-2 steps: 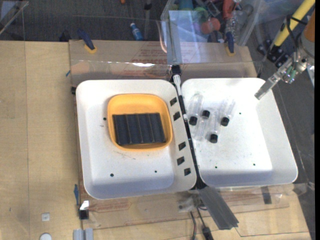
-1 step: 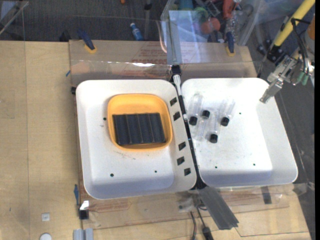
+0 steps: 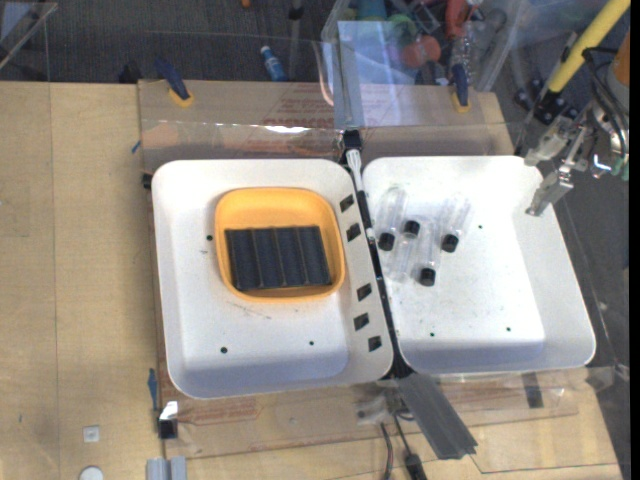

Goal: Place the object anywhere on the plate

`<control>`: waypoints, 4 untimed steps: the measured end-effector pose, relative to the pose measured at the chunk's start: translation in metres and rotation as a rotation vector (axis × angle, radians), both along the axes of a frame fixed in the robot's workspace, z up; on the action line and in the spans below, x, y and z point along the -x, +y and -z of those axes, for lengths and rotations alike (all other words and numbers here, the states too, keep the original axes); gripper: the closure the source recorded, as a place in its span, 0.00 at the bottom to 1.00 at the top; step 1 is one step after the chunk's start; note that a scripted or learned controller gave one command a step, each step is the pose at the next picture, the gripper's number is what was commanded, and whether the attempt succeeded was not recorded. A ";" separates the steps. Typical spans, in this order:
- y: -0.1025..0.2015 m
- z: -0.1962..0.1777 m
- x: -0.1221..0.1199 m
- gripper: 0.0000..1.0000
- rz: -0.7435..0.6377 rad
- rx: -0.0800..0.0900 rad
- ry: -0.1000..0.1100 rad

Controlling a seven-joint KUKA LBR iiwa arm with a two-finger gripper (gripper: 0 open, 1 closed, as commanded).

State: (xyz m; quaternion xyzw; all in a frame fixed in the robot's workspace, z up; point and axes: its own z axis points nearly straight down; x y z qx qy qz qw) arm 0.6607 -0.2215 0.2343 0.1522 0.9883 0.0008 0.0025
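Two white bins are sitting side by side across the middle of the frame, the left bin [image 3: 190,348] carrying the orange plate [image 3: 278,206] with a dark ribbed insert [image 3: 278,256] lying in it, the right bin [image 3: 500,308] carrying the objects. Several small clear vials with black caps [image 3: 420,243] are clustering in the upper-left part of the right bin, near the divider between the bins. They are looking light, rigid and smooth-walled, so probably slippery and inclined to roll; being transparent, their outlines are hard to read. Gripping across the body, just beside the cap, is looking like the safest hold. Most are lying on their sides with their long axes running roughly from upper frame to lower frame, black caps pointing toward the lower edge; exact tilt of each is unclear.

At the upper right of the frame the gripper [image 3: 545,200] is hanging over the right bin's far corner, well apart from the vials; I cannot tell how it is set, and nothing is showing in its grasp.
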 end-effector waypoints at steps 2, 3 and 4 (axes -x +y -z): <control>0.000 0.004 -0.005 0.00 -0.573 0.002 -0.002; 0.000 0.002 -0.008 0.00 -0.942 0.006 -0.006; 0.001 -0.012 -0.009 0.00 -1.171 0.009 -0.007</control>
